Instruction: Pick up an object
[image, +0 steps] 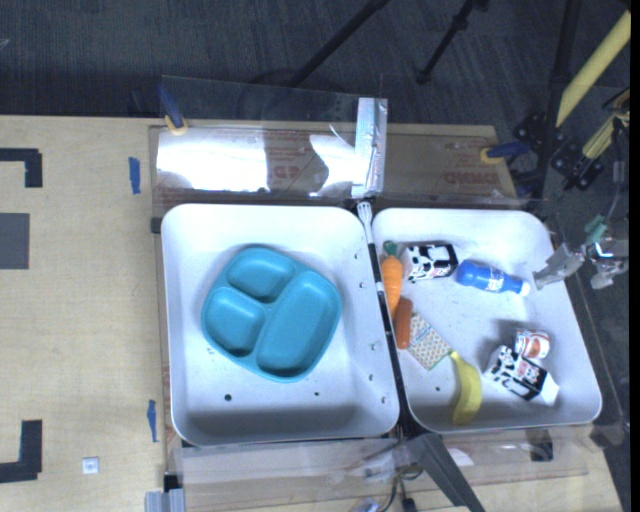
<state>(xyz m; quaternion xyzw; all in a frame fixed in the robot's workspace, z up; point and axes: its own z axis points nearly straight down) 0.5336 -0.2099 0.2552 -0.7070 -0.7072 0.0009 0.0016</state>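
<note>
blue bottle (490, 277) lies in right bin (580, 350) near pincer (556, 266).

A small part of the gripper (560, 263) is seen at the frame's right, made of pale grey metal with an angular, blocky outline. A teal-green spot is carried near its top. Finer detail is lost to blur.

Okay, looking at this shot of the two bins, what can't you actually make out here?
- Gripper: cut off by the right edge in the camera view; fingers blurred.
- Carrot: its far end is tucked against the bin wall.
- Two cow-print cartons: label print too small to read.
- Patterned packet: too small to identify.
</note>
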